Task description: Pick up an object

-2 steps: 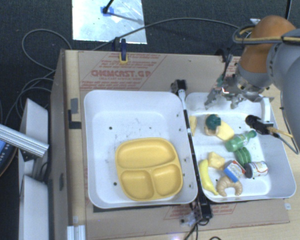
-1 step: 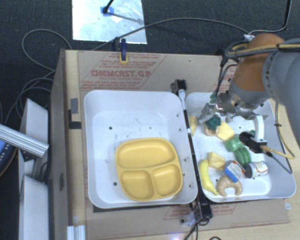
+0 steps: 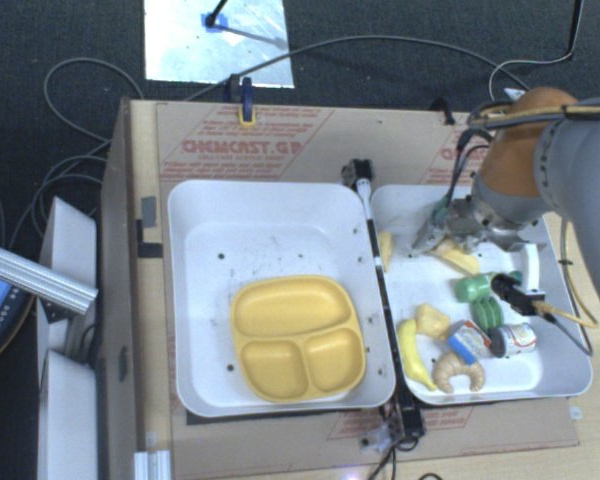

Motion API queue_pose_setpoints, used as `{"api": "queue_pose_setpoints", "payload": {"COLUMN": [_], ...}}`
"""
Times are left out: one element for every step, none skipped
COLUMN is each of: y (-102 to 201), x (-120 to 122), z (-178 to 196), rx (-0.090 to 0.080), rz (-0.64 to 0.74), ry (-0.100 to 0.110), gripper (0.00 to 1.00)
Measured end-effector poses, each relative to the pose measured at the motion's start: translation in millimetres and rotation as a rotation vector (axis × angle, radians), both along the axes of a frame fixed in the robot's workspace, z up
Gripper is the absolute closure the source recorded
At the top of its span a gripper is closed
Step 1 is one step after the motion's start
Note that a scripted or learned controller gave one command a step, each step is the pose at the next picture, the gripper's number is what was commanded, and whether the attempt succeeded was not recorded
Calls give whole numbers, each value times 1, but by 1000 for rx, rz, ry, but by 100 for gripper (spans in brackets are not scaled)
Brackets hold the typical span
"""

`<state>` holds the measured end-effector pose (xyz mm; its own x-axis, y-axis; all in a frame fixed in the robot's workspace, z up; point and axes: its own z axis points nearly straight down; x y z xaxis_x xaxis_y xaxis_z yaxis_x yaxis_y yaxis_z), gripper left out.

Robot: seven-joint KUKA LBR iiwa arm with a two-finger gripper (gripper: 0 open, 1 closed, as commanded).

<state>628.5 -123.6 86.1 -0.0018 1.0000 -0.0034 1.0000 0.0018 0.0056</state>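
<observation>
My gripper (image 3: 432, 242) hangs low over the back left part of the right bin (image 3: 570, 368), its fingers spread and nothing visible between them. A pale yellow wedge (image 3: 459, 259) lies just to its right, near the fingertips. In front of it are a green toy (image 3: 474, 289), a small yellow lump (image 3: 432, 320), a banana (image 3: 410, 354), a croissant (image 3: 458, 372), a blue and white can (image 3: 467, 345) and a white and red cylinder (image 3: 517, 338). A thin yellow piece (image 3: 385, 249) rests against the bin's left wall.
The left bin (image 3: 210, 228) holds a yellow divided tray (image 3: 298, 335) at its front. The divider between the bins (image 3: 372, 258) runs just left of the gripper. The grey arm with its orange band (image 3: 510, 163) covers the right bin's back right corner.
</observation>
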Motion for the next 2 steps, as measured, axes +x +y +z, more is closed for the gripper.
{"api": "queue_pose_setpoints", "payload": {"y": [8, 7], "x": [26, 41], "z": [-1, -1], "rx": [3, 3], "rz": [2, 3], "ry": [3, 2], "gripper": [0, 0]}}
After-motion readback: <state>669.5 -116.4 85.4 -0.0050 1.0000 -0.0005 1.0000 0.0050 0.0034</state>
